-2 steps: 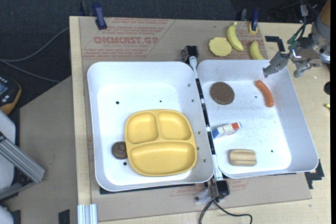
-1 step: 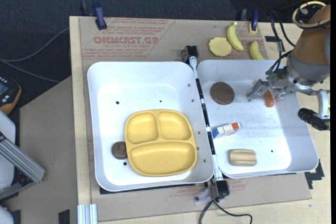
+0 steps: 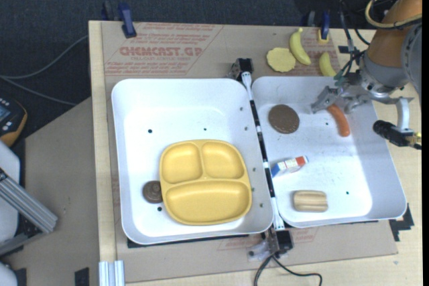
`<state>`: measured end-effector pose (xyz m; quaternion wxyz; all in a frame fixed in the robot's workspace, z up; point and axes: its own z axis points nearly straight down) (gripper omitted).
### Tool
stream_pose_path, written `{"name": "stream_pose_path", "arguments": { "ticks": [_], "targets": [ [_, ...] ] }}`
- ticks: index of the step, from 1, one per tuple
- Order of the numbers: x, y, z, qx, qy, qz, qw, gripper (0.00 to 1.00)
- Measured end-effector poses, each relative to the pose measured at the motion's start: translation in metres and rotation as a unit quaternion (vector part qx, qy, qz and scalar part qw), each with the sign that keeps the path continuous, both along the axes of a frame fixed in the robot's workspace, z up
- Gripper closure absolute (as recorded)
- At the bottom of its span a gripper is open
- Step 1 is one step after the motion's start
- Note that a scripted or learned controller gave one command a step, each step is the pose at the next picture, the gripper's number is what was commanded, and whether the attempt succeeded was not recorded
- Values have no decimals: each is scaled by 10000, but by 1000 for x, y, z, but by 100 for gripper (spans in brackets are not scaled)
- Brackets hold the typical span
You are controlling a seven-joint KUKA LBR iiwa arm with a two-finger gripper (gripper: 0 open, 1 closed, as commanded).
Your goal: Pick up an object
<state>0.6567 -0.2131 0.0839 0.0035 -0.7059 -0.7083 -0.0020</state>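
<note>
The gripper (image 3: 333, 102) sits over the upper part of the right bin (image 3: 375, 197), with the arm (image 3: 389, 57) entering from the right. Whether it is spread or pressed together cannot be told from this view. An orange sausage (image 3: 340, 121) lies just below and beside the gripper — the nearest candidate and the likely target. Contact between the two cannot be confirmed.

Other items in the right bin: a brown round patty (image 3: 284, 119) to the left of the gripper, a small tube (image 3: 289, 165) near the centre divider, and a tan bread roll (image 3: 310, 200) toward the near edge. The left bin (image 3: 134, 144) holds a yellow divided plate (image 3: 204, 181) with a dark disc (image 3: 152, 191) touching its left rim.

Procedure for this step:
- Align the gripper across the sausage's narrow width, not along its length.
- Centre on its middle — an end grasp would likely let it pivot or roll out.
- Descend until the gripper straddles the sausage close to the bin floor, then close and lift straight up.
</note>
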Motion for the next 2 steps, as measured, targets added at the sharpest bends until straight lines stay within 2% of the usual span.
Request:
{"name": "stream_pose_path", "arguments": {
  "ticks": [1,2],
  "targets": [
    [0,-1,12,-37,-26,5,10000,100],
    [-53,70,3,-34,-15,3,10000,100]
  ]
}}
